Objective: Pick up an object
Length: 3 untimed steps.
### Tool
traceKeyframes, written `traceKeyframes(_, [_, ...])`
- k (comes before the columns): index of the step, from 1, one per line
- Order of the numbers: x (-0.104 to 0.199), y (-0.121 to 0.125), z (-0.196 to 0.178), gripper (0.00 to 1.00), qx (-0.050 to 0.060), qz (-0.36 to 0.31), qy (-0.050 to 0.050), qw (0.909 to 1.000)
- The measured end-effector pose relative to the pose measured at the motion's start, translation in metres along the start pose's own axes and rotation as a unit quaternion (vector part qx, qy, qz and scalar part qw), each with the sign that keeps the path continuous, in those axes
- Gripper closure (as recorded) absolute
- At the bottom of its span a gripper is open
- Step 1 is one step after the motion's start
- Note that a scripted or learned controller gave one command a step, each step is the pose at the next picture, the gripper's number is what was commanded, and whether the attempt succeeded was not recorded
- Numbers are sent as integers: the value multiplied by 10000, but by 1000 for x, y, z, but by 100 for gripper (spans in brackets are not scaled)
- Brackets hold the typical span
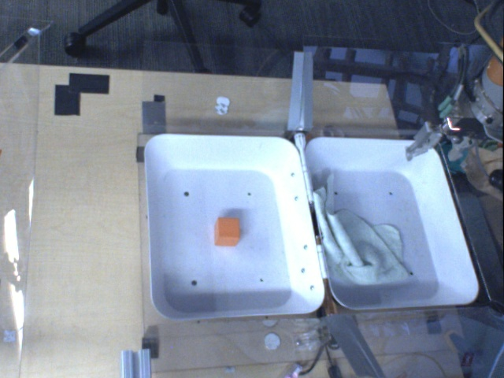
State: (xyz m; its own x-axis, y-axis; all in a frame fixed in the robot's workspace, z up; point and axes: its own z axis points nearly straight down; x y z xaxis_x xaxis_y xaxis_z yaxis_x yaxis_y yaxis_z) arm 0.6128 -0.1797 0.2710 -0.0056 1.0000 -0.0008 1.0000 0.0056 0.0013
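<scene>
gripper (421,144) at far right corner of right bin (465,235), finger state impossible to tell | orange block (227,231) mid-floor of left bin (157,211), well apart to the left | crumpled cloth (358,246) nearer, below-left of gripper, long axis slanting

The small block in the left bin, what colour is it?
Orange. The block shows plainly in the camera view, against the white left bin.

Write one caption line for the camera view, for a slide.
An orange block lies in the left bin, a crumpled cloth in the right bin; the gripper hovers over that bin's far right corner.
</scene>
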Motion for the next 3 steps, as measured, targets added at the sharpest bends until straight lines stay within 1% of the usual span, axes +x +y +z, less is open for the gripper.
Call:
traceKeyframes(1, [-12, 57, 105, 0, -5, -665, -4, 9978])
traceKeyframes(2, [-20, 59, 180, 0, 18, -398, 45, 9992])
traceKeyframes(3, [5, 58, 184, 0, -18, -637, -4, 9980])
